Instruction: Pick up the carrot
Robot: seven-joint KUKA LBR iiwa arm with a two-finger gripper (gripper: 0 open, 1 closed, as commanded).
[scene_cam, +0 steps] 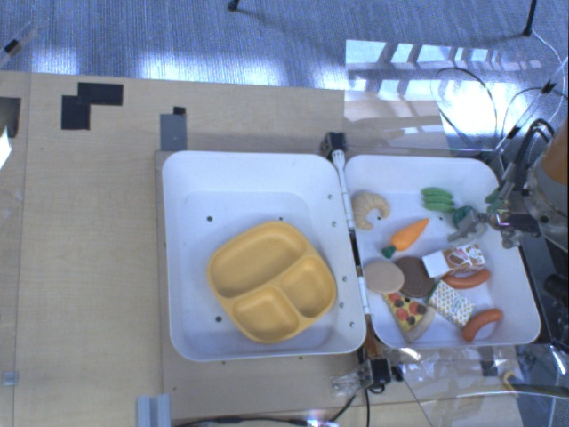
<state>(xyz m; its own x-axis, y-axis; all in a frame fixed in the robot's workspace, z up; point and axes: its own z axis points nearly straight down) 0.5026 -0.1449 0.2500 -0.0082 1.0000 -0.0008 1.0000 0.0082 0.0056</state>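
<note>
Arm: my grey arm enters from the right side of the camera view, and my wrist sits over the right rim of the right bin (533, 323).
Gripper: my gripper (500, 223) is at the right bin's right edge, in its upper half. Whether it is open or shut, and whether it has hold of anything, I cannot tell.
Carrot: the carrot (410, 235) lies on the floor of the right bin, in its upper middle area, tilted with the orange tip up and to the right. It is well apart from my gripper.
Carrot neighbours: a croissant (370, 208) lies just up and left of it. A green pea pod (436, 199) lies up and right. A tan disc (383, 276) and a brown disc (413, 276) lie below it.
Other right bin contents: a pizza slice (408, 312), two sausages (465, 279) (481, 324), and a small patterned box (452, 304) occupy the lower half.
Left bin: the left bin (191, 185) holds a yellow divided plate (271, 280) with three compartments.
</note>
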